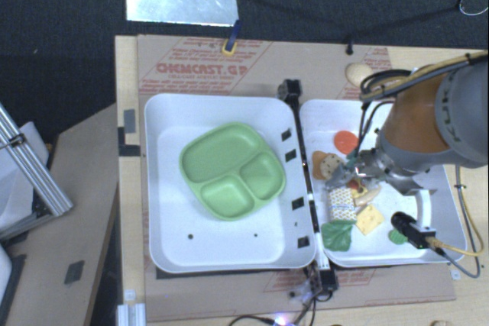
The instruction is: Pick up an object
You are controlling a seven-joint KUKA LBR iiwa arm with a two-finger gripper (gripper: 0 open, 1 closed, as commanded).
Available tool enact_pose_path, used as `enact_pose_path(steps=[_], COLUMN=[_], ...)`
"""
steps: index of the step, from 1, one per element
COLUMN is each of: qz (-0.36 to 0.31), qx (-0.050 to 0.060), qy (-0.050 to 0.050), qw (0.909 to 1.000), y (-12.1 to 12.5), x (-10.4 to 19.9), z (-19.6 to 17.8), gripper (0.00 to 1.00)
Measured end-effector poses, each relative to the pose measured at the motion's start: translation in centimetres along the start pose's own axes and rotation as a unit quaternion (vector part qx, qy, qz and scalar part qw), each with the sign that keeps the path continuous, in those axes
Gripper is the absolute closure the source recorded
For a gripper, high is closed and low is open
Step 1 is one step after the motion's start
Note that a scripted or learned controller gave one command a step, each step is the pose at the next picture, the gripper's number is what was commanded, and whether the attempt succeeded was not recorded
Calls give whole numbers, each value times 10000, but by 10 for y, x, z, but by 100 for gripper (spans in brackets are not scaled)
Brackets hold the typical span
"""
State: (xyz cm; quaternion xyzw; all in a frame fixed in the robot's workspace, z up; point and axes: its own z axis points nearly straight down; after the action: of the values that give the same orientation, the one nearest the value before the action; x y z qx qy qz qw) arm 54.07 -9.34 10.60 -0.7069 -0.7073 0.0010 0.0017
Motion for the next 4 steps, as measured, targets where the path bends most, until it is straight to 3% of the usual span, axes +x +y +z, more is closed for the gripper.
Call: enact_pose_path(steps=[1, 2, 3, 4], qz=[4, -7, -10, -19], qx=[-45, -137, -49, -48], qy=[-13, -25, -13, -10], qw=[10000, 9999, 10000, 10000], y=[3, 8, 10, 13], x=[-1, 0, -11, -10], z=[18, 4, -47, -90], gripper=[0, 100, 100, 100])
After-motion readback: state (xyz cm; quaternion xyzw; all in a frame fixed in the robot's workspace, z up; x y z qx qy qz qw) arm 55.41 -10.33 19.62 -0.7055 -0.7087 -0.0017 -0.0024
